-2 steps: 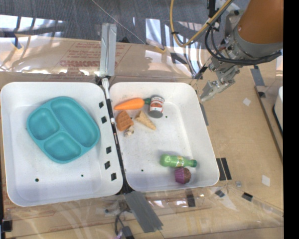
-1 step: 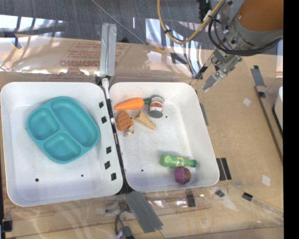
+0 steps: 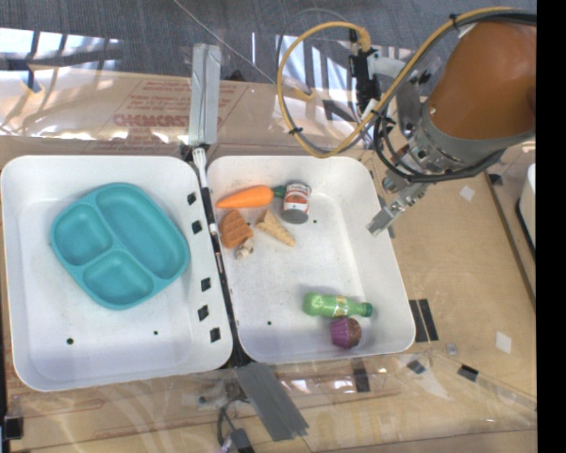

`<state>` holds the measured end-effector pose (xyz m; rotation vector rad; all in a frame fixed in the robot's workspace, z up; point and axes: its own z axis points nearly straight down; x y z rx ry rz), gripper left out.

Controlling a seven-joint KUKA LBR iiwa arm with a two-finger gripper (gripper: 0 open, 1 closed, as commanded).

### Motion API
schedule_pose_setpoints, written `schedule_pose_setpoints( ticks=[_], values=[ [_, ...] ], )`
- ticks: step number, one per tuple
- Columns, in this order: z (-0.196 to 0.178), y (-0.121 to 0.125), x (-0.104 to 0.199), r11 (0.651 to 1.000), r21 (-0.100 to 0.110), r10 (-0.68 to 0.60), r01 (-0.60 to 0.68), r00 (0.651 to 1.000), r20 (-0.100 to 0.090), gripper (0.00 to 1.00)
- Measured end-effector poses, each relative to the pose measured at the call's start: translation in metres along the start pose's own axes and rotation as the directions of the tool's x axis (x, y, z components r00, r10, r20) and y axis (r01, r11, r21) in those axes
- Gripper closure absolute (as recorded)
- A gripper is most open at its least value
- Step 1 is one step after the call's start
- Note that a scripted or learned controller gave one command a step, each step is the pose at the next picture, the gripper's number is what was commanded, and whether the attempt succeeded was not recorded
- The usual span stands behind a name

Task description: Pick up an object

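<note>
Two shallow white bins sat side by side on a tan bench under a sheet of clear plastic. In the left bin (image 3: 38, 338) lay a teal divided plate (image 3: 119, 243), alone. The right bin (image 3: 377, 281) held everything worth picking: an orange carrot (image 3: 244, 197) near the top edge, a small can (image 3: 296, 201) just beside its tip, a brown pastry piece (image 3: 235, 228) and a pale wedge (image 3: 275, 229) close below them, and, well apart near the bottom corner, a green bottle (image 3: 338, 305) lying on its side with a purple onion (image 3: 345, 332) touching it.

The grey arm with its orange band hung over the right rim of that bin, and the gripper (image 3: 385, 217) sat just outside or above the rim, carrying nothing. Whether it was spread or closed I could not tell; the view was too small and slanted there.

No object was lifted yet, so the pick had not begun by my judgement. Risks looked plain: a descent so close to the rim could strike the bin wall; the carrot, can, pastry and wedge were crowded, so a grab there might nudge neighbours or catch two; the bottle and onion were round and could roll away from the closing gripper
</note>
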<state>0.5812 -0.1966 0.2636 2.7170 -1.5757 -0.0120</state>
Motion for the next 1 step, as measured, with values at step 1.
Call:
schedule_pose_setpoints(
  ticks=[1],
  values=[
    [-0.0256,-0.0183,0.006,0.959,0.006,-0.283,0.283,0.959,-0.008,1.0]
  ],
)
